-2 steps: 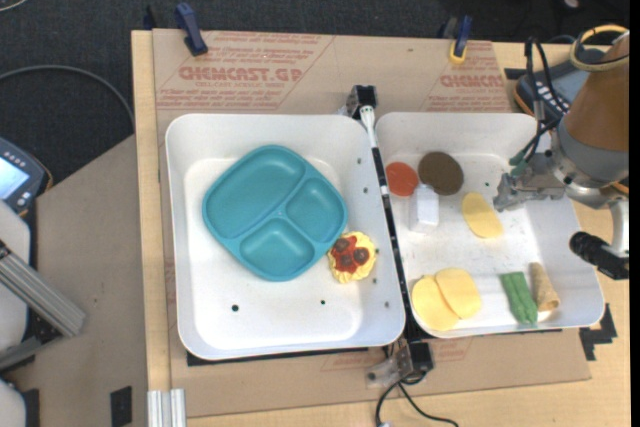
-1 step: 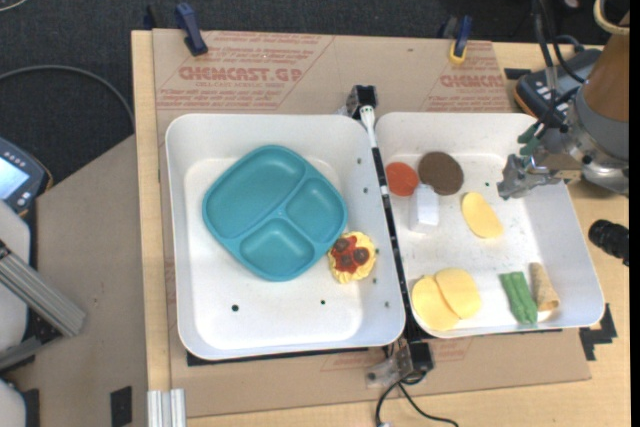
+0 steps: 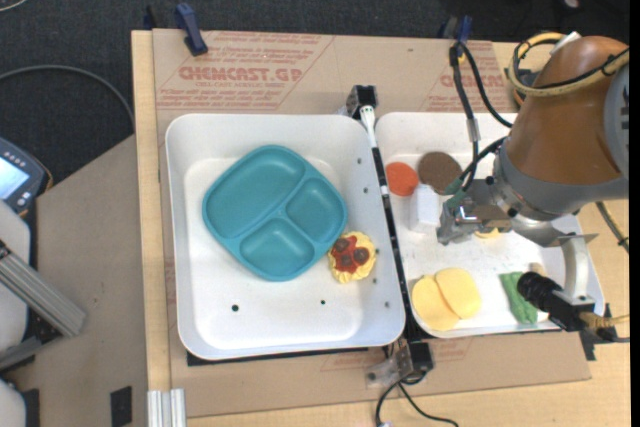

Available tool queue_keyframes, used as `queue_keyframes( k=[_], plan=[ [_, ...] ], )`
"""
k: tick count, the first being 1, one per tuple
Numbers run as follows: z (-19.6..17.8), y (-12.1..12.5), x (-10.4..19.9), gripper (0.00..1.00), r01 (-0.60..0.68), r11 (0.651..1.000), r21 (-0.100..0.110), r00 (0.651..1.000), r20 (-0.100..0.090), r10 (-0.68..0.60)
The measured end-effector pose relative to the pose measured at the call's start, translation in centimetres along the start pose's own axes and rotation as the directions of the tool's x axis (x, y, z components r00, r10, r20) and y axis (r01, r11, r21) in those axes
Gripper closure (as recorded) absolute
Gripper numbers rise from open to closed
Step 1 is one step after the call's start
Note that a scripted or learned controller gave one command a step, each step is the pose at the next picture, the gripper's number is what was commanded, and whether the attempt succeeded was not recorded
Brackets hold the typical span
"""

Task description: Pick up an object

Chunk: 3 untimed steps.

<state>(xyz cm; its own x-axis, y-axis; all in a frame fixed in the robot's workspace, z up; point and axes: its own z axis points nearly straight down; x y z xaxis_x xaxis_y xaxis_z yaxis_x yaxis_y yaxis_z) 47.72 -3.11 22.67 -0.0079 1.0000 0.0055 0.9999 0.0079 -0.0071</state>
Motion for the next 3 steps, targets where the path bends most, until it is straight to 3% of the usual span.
queue_keyframes(
  k=[1, 2, 3],
  plan=[
    [-1.1, 0.3, 9.5, 1.0, 0.003, 1.0, -0.008, 1.0, 0.002, -0.003],
    [-6.5, 2.1, 18.3, 1.0, 0.004, 1.0, -0.015, 1.0, 0.001, -0.004],
    [-17.2, 0.3, 15.4, 1.0, -0.008, 1.0, -0.021, 1.0, 0.002, 0.008]
  ],
)
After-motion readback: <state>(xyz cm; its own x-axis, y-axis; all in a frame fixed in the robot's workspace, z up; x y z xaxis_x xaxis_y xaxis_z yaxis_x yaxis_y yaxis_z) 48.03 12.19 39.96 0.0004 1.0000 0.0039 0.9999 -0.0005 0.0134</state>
